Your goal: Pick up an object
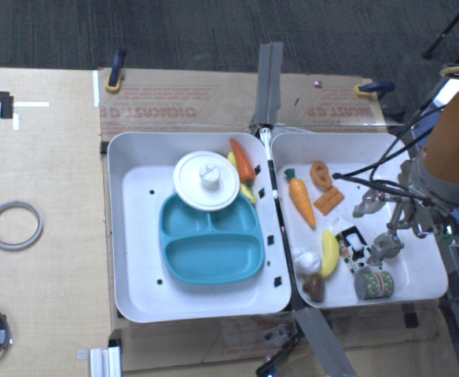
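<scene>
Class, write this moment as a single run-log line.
arm: over right bin | gripper: above bin floor, nothing seen held | nearest: can, banana

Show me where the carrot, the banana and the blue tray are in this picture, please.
carrot [301,201]: camera view, middle of its orange body, right bin.
banana [329,254]: camera view, middle of its yellow peel, right bin.
blue tray [214,261]: camera view, floor of its large near compartment, left bin.

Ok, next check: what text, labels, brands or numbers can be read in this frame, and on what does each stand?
Red print on the cardboard sheet behind the bins: two repeated logo-like words, upside down or mirrored and too blurred to read.
Label on the small can in the right bin: too small to read.
Black-and-white item beside the banana: markings, not legible.
</scene>
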You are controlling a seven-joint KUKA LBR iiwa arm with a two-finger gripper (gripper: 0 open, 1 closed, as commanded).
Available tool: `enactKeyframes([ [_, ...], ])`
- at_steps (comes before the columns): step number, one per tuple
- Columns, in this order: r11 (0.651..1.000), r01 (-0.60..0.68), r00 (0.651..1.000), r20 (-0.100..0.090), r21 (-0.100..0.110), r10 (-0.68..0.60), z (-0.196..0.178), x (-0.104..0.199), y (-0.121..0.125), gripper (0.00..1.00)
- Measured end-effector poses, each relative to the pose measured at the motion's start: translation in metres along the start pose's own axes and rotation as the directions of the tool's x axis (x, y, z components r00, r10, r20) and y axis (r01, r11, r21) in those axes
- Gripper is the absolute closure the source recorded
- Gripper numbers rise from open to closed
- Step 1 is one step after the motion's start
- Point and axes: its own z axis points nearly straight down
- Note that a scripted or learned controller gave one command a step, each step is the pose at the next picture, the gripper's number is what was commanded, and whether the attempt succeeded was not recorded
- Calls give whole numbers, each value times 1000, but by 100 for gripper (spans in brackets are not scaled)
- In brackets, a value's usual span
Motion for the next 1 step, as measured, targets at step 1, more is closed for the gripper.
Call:
enactKeyframes([
  [1,987,163,987,3,0,-163,111,-87,18,0],
])
